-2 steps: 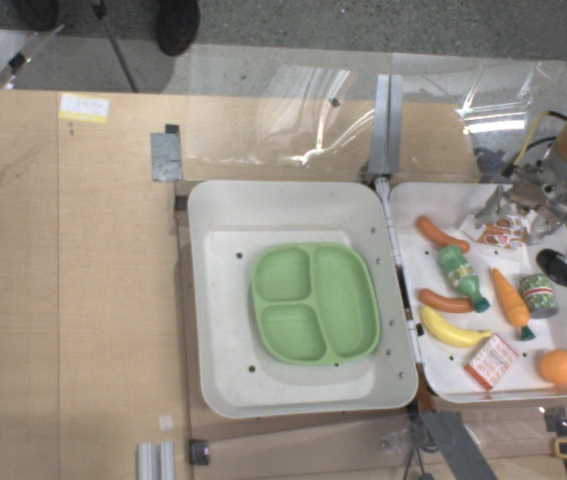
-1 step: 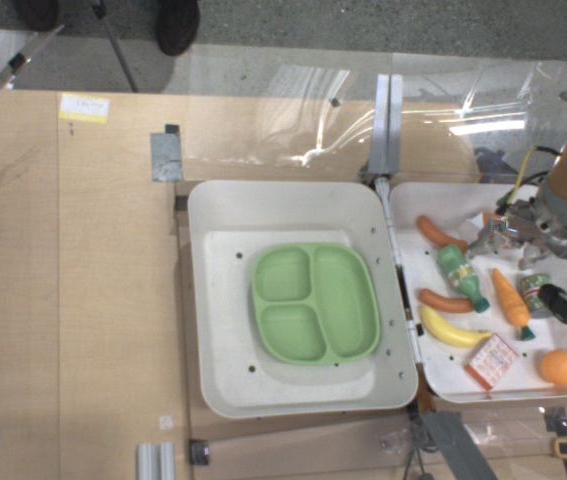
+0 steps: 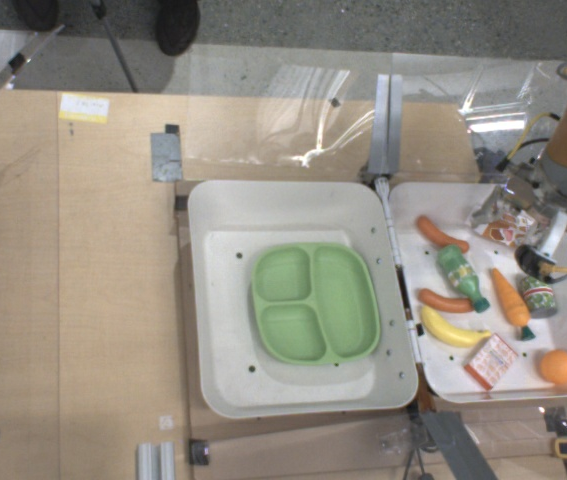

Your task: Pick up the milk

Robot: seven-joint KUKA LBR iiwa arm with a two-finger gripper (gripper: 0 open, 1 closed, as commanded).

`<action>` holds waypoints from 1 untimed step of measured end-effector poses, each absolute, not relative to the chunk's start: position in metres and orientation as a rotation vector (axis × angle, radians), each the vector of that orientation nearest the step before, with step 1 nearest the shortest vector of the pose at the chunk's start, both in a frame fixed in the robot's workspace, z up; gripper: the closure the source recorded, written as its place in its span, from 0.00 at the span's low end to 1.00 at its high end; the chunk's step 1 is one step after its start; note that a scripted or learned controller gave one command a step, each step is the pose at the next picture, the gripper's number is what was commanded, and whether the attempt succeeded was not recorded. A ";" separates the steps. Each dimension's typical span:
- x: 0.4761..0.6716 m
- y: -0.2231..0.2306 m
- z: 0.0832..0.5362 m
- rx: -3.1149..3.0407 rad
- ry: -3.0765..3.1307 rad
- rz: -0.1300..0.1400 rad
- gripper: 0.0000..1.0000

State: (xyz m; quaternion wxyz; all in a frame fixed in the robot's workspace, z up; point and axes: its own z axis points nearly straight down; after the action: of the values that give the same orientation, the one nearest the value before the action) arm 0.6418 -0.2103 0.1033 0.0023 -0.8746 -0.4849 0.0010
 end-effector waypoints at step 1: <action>0.643 -0.203 0.114 -2.719 -1.527 0.003 1.00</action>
State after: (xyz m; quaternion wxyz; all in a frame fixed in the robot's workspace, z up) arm 0.6427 -0.2031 0.1138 0.0116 -0.8719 -0.4896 0.0011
